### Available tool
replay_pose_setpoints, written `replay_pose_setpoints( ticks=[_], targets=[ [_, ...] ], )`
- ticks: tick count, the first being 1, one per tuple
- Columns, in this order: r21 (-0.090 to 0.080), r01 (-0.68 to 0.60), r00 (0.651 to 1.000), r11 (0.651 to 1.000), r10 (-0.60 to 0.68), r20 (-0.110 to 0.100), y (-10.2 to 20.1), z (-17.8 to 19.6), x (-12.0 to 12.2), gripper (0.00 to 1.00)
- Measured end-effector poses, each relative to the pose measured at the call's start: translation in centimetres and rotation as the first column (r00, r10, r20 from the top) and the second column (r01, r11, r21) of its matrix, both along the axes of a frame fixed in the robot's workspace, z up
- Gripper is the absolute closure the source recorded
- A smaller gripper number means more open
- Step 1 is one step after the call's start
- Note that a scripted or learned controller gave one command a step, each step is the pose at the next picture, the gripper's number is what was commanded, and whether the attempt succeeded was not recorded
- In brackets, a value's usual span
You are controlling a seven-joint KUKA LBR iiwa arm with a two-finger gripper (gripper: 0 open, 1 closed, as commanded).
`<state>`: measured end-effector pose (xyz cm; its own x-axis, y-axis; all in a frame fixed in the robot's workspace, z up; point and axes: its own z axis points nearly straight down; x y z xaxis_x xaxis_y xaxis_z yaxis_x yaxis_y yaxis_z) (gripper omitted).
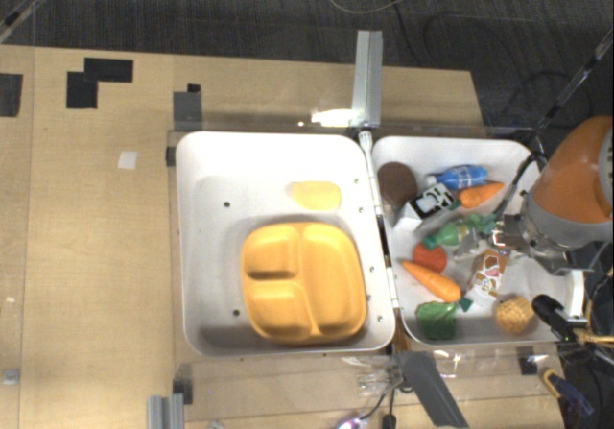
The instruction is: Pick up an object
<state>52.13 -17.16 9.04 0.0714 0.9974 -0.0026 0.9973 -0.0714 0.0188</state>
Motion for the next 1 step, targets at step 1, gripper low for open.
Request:
replay_pose_setpoints(
  ticks=[1],
  targets=[
    [0.001, -0.003, 1.0, 1.0, 0.003, 0.004, 0.17, 1.14, 0.21, 1.0]
  ],
)
